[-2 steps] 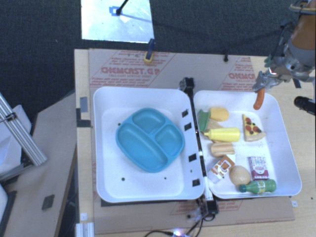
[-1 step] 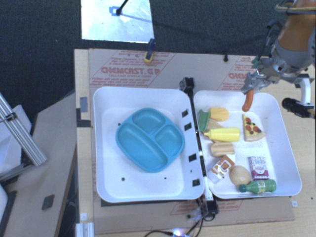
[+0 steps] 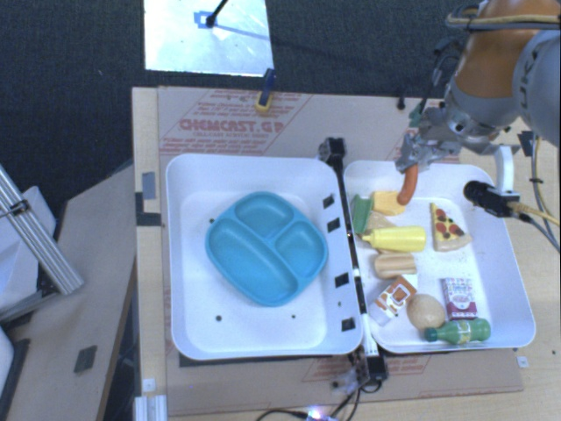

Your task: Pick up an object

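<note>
**Inspector:** Camera view, from above. Where does the arm stand?

**Onlooker:** It reaches in from the right, over the back of the right bin [image 3: 524, 323]. The gripper [image 3: 412, 163] hangs near that bin's rear edge, and a sausage [image 3: 408, 183] stands nearly upright in it, its top end between the fingers. The hand is closed on it.

**Inspector:** Is the sausage clear of the bin?

**Onlooker:** Its lower end sits just above the cheese [image 3: 387, 203]. Whether the two touch, I cannot tell.

**Inspector:** The rest of that bin?

**Onlooker:** A green piece [image 3: 360, 213] lies by the divider, just beside the cheese. Below them, a yellow bottle [image 3: 396, 239] on its side, then a bun [image 3: 394, 264]. A pizza slice [image 3: 448, 227] lies to the right. Toward the front: a small carton [image 3: 394, 297], a potato [image 3: 425, 311], a red packet [image 3: 458, 297], and a green bottle [image 3: 458, 331] lying along the front wall.

**Inspector:** And the left bin [image 3: 188, 235]?

**Onlooker:** A blue tray [image 3: 266, 247] with compartments, lying flat at its middle.
</note>
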Robot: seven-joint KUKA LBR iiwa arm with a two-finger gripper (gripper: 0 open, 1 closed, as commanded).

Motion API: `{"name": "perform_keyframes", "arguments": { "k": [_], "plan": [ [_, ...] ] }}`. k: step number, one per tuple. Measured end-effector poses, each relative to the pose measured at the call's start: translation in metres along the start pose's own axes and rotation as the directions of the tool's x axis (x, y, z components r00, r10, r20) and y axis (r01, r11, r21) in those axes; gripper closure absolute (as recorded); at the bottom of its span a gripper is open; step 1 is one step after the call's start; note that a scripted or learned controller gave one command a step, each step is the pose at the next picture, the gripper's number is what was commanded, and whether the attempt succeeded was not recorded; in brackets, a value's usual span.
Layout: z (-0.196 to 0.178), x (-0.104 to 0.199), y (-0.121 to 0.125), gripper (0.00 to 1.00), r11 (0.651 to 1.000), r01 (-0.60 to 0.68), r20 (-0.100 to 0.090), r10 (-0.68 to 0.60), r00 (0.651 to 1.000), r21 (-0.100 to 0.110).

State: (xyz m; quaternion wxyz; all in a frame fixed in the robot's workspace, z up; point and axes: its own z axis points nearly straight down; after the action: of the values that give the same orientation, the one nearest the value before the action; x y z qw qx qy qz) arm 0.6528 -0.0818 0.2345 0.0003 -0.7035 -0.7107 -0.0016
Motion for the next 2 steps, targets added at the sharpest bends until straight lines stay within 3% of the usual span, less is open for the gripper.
{"name": "perform_keyframes", "arguments": {
  "k": [2],
  "plan": [
    [0.008, 0.123, -0.013, 1.0, 1.0, 0.0, -0.001, 0.0, 1.0, 0.001]
  ]
}}
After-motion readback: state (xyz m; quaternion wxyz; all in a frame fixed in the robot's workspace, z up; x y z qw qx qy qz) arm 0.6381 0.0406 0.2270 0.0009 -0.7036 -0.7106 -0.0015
